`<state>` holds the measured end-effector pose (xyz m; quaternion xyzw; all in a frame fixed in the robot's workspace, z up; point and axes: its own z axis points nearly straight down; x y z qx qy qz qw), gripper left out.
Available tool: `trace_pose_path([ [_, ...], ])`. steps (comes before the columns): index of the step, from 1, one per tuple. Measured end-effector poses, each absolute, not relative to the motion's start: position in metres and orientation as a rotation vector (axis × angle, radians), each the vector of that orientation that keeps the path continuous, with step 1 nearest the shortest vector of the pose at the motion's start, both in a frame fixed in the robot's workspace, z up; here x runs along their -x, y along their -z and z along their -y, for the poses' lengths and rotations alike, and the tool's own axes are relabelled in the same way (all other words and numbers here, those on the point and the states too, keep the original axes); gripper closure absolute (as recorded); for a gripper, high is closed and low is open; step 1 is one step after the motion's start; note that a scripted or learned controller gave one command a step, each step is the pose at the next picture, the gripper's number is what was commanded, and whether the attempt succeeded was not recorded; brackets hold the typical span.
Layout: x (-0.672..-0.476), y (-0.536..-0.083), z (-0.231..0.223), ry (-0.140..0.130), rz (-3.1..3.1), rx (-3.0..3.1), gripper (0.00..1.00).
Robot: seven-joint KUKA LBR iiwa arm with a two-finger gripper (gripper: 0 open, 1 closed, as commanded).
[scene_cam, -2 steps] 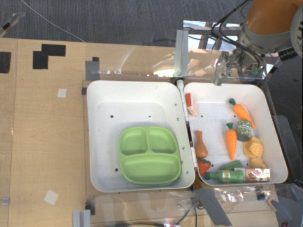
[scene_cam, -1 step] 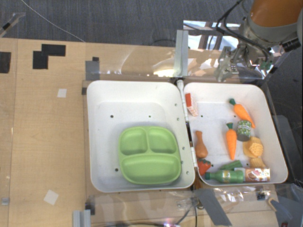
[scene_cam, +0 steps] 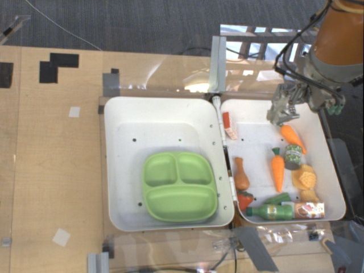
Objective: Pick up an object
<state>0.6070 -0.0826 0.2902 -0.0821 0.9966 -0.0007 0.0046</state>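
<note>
My gripper [scene_cam: 282, 112] hangs over the far part of the right bin [scene_cam: 256, 135], just up-left of an orange carrot [scene_cam: 293, 136]. I see nothing held in it. Below that carrot a small green can [scene_cam: 293, 155] stands beside a second carrot [scene_cam: 277, 172]. A yellow piece [scene_cam: 305, 178] lies at the bin's right wall. Along the near wall are a green bottle [scene_cam: 273, 211] and a red-and-white packet [scene_cam: 310, 210]. A brown drumstick [scene_cam: 242, 174], a red piece [scene_cam: 245, 200] and a small red-and-white carton [scene_cam: 229, 125] sit by the left wall.
The left bin [scene_cam: 125, 129] holds a green divided plate [scene_cam: 179, 185] in its near half. A metal post [scene_cam: 217, 64] rises at the far end of the wall between the bins. The wooden bench [scene_cam: 51, 169] stretches out to the left.
</note>
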Motion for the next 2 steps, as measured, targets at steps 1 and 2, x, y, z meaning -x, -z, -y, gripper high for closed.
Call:
trace_pose_path([
  [1, -0.671, -0.317, 0.095, 0.001, -3.125, 0.122, 1.00],
  [2, -0.625, -0.275, 0.033, -0.004, -3.132, 0.143, 1.00],
])
